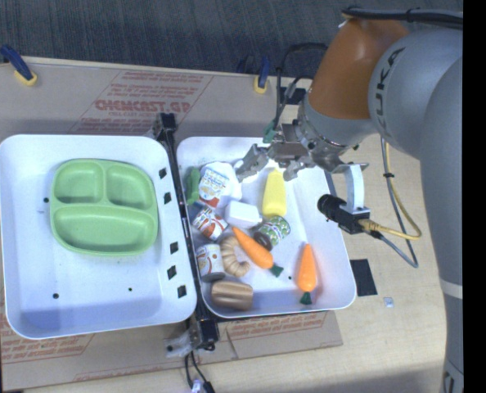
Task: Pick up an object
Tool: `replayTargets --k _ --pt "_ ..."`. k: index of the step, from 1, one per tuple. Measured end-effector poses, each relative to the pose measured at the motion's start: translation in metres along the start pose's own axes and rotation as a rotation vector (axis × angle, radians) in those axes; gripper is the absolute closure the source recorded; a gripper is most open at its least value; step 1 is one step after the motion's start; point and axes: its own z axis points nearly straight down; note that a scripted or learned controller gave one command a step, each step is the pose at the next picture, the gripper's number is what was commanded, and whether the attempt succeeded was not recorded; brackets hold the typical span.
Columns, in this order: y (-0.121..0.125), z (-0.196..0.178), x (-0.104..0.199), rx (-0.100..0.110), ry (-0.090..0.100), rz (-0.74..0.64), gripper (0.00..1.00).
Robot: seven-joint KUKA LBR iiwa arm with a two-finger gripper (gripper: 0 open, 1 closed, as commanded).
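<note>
Above the right bin (pixel 333 256), I hover my pincer (pixel 277 160) with fingers spread, holding nothing, over the yellow bottle (pixel 274 195) lying near the bin's back. I should descend straight, straddle its narrow width, avoiding the white block (pixel 243 214) beside it.

Grey arm (pixel 419 72), orange band (pixel 349 64), black lettering, metal fingers (pixel 251 162), yellow cable (pixel 398 234)

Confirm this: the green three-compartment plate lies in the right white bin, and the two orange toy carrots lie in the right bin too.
Not quite. The camera view shows the green three-compartment plate in the left white bin, alone there. The two orange toy carrots do lie in the right white bin.
</note>
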Motion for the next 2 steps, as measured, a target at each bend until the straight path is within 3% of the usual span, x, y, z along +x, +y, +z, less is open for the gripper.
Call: replayTargets --k 1,2 --pt "-0.061 -0.136 -0.005 -0.009 -0.003 0.000 0.00" --pt "-0.058 0.139 -0.003 0.003 0.001 -0.001 0.00"
